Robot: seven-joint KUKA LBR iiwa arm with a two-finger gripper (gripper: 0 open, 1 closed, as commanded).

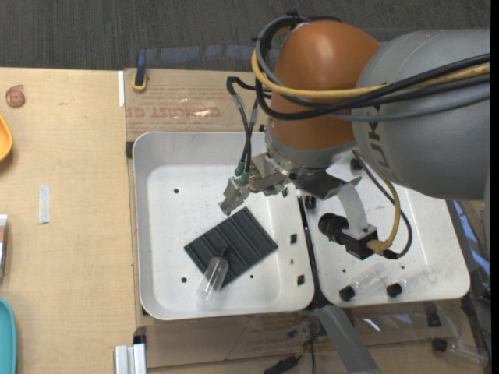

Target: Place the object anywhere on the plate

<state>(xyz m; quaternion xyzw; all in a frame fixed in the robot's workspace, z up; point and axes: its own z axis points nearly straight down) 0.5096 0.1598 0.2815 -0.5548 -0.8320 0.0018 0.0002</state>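
Gripper (234,195) state unreadable from here, hovering at 1 o'clock of ribbed black plate (238,240); clear tube (213,276) overlaps plate's 7 o'clock corner — nudge inward, release low.

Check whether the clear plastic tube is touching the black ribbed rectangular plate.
Touching. The camera view shows the clear plastic tube lying across the black ribbed rectangular plate's lower edge.

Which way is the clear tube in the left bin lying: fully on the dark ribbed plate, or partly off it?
Partly off. The clear tube lies on its side across the lower edge of the dark ribbed plate, one end on the bin floor.
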